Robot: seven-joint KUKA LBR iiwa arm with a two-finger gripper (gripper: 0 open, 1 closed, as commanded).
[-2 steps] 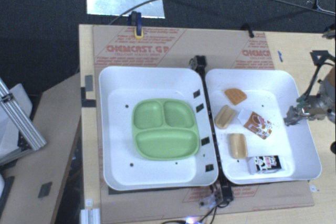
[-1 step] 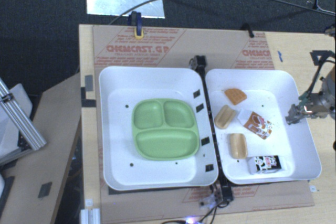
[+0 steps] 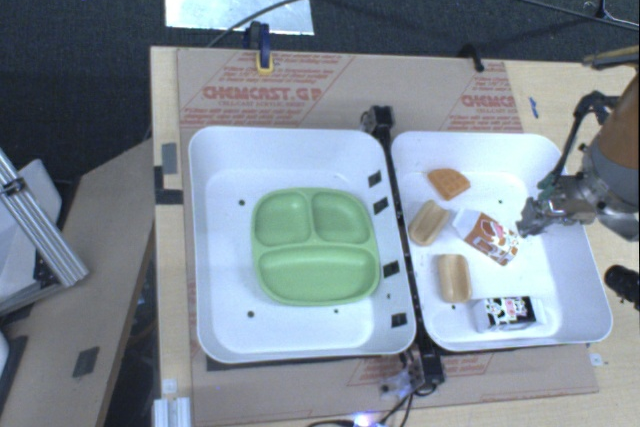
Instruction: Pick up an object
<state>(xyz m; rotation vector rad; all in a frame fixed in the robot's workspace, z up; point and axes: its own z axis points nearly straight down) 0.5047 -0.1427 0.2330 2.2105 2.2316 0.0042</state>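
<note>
White bins (two), one green plate, five food items, claw state unclear.

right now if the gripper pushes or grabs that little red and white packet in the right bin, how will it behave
The red and white packet looks flat and thin, so it is probably light and would slide across the smooth white right bin rather than roll. It seems to be a soft wrapper, so it may flex or crumple under the gripper beside it.
</note>
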